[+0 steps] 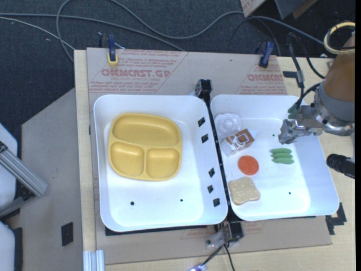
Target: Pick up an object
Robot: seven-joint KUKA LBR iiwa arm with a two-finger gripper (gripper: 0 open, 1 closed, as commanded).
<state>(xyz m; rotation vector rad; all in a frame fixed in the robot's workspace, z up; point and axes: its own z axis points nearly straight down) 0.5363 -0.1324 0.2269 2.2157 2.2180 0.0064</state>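
Nearest the camera, by the front edge of the right bin, lies a tan slice of toy bread, flat and thin. Just behind it sits a round red piece, perhaps a tomato slice, then a small brown-and-white packet and a clear plastic item toward the bin's back-left corner. A green pea pod lies near the bin's middle, apart from the others.

Above the pod's back side hovers the gripper; I cannot tell how its jaws are set from this angle, and nothing is visibly held.

The pod looks the likeliest target: light, probably rigid plastic, smooth and a little slippery, with a narrow ridged body. Closing across its short width at mid-length should suit best.

A yellow divided plate sits in the left bin.
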